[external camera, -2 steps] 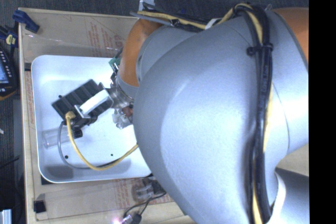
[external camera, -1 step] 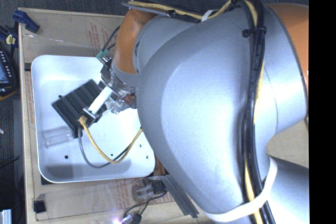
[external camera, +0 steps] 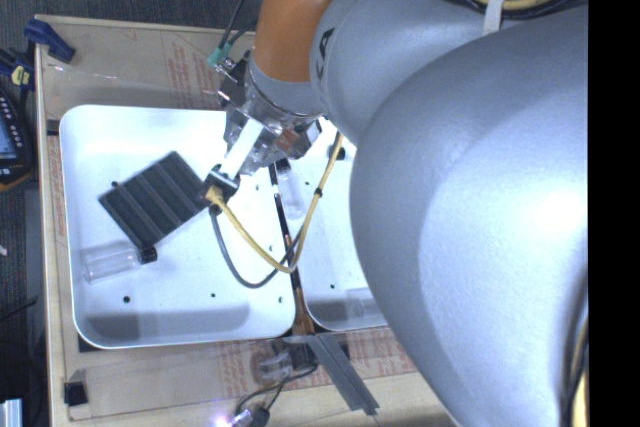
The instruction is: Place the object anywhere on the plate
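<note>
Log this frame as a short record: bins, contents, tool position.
left bin: two things inside
black ribbed slab: flat, skewed, left of centre
clear cylinder: on its side, by the slab's near corner
right bin: largely hidden behind the arm
tool: over the left bin's right side, apart from both things

The smooth, glossy white plastic bin (external camera: 180, 300) holds a matt, ribbed black plate (external camera: 155, 197) and a clear plastic tube (external camera: 108, 261).

No text, label, brand or number is legible. Faint reddish printed markings (external camera: 183, 65) on the brown board bench surface (external camera: 130, 45) are too blurred to read.
</note>
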Controlling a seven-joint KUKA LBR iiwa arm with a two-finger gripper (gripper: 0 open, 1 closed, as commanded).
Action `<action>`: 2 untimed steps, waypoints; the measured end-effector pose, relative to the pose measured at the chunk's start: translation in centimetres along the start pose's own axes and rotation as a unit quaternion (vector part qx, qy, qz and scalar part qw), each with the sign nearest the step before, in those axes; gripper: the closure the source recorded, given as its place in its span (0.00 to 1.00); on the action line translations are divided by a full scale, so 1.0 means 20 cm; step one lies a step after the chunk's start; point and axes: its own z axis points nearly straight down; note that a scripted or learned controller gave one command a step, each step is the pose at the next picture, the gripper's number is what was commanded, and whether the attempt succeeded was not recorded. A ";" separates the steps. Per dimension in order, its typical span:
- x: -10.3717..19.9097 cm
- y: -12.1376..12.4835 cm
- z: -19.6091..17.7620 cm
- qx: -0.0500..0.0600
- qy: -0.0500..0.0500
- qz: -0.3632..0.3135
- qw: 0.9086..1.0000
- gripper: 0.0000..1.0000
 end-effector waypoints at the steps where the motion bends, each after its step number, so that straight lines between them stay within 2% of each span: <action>1: -0.42 -0.27 -0.26 0.000 0.000 0.025 1.000 1.00; 2: -0.13 -0.54 0.55 0.000 -0.004 0.077 0.997 1.00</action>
